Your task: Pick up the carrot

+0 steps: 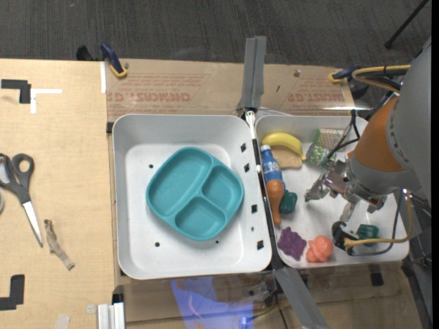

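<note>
Orange and long, the carrot (275, 199) lies in the right bin (384, 256), along its left wall, well to the left of the tool (328, 189) and apart from it. The tool hangs over the middle of this bin at the end of the grey arm (384, 149); its metal fingers (317, 190) point to the left, toward the carrot, and nothing is seen between them, but I cannot tell if they are spread or pressed together. A blue bottle (266, 162) touches the upper end of the carrot, and a small teal block (288, 201) sits just beside the carrot on the side of the tool. Up and left of the tool are a banana (282, 141) and a green piece (319, 153). Below the tool lie purple grapes (291, 243) and a pink-orange toy (319, 249). Far to the left, the other bin (130, 252) holds a teal divided plate (195, 194), and scissors (20, 184) rest on the wooden surface (55, 129).
</note>
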`<state>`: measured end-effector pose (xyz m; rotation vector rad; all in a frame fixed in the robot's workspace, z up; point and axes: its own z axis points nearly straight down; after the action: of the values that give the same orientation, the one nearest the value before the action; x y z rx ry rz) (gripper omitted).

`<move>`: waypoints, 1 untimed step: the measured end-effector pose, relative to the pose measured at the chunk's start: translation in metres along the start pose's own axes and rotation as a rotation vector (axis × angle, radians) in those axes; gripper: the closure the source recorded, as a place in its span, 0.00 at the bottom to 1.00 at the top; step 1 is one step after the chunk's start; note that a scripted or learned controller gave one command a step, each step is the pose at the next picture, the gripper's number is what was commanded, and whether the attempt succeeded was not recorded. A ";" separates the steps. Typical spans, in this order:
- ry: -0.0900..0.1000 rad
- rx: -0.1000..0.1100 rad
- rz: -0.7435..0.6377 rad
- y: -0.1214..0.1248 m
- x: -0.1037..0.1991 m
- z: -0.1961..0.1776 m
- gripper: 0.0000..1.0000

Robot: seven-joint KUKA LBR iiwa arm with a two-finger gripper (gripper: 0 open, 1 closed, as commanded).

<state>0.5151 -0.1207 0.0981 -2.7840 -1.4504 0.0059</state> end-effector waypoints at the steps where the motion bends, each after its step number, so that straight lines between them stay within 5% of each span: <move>1: -0.001 0.000 0.308 -0.002 0.031 0.007 0.00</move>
<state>0.5317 -0.0941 0.0907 -2.9742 -1.0070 0.0081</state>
